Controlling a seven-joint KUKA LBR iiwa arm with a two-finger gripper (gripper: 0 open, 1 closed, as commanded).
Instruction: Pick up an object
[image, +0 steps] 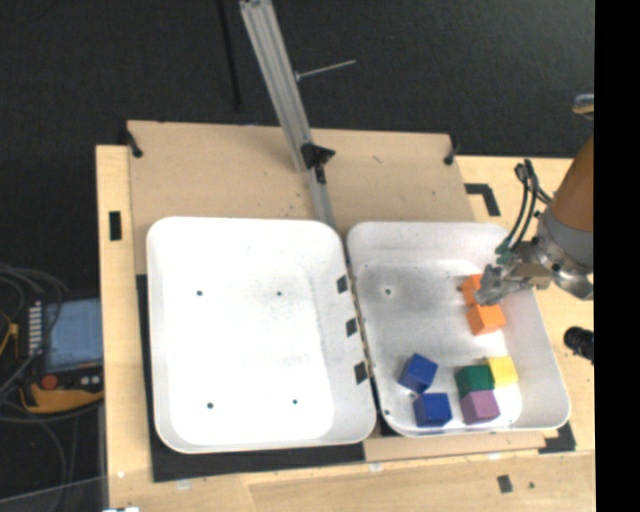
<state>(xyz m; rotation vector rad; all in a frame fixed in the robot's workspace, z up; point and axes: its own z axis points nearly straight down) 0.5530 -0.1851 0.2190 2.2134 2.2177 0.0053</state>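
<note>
The right bin (400, 255) holds several small blocks. Two orange blocks (486, 316) lie near its right wall, one partly under my gripper (491, 287). Along the front sit two blue blocks (418, 372), a green block (474, 379), a yellow block (503, 371) and a purple block (481, 405). My gripper reaches in from the right and hangs low, right over the upper orange block. Nothing shows clearly between it and the block, and the block's far part is hidden.
The left bin (250, 330) lies beside the right one, with black clips along the divide. A slanted metal pole (285, 95) rises behind the bins. A blue box and cables (60, 340) sit off the bench at the left.
</note>
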